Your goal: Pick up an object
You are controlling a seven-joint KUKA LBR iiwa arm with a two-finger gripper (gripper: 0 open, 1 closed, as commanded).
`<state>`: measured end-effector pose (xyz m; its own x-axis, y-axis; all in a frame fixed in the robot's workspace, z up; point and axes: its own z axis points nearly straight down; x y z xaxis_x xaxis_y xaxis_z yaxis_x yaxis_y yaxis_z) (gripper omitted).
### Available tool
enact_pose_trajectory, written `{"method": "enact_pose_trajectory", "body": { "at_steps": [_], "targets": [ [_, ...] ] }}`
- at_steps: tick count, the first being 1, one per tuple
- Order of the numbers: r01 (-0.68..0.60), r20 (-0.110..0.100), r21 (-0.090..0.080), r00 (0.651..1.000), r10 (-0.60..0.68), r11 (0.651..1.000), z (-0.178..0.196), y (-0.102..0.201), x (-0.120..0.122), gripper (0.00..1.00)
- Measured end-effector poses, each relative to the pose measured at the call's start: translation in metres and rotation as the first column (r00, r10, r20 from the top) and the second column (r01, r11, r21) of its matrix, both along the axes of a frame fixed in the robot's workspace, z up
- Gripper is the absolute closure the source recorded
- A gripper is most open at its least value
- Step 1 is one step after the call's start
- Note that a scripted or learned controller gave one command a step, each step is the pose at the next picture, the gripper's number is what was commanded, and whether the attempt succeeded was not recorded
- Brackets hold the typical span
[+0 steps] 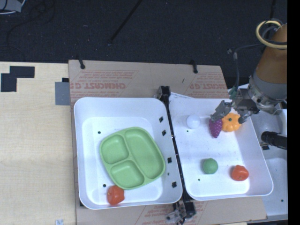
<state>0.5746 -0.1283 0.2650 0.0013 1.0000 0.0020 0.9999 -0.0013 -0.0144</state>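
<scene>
Purple grapes (215, 128) lie in the right bin (255, 189), toward its 1 o'clock corner, touching an orange pepper (230, 123) at their 3 o'clock. My gripper (233, 110) hovers just above both, fingers spread apart, grasping nothing. A green ball (210, 166) and a red tomato (239, 173) rest toward the bin's 5 o'clock side, a white object (192, 122) at 11 o'clock. The left bin (86, 109) carries a green divided plate (132, 157) and a red fruit (115, 195) at its 7 o'clock corner.

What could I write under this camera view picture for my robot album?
Robot pincer hovers over purple grapes and an orange pepper in the right bin.
</scene>
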Motion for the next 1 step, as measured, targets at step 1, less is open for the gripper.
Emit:
{"method": "enact_pose_trajectory", "body": {
  "at_steps": [1],
  "targets": [
    [-0.002, 0.013, -0.002, 1.0, 0.002, 1.0, 0.007, -0.0001, 0.002, 0.0]
  ]
}}
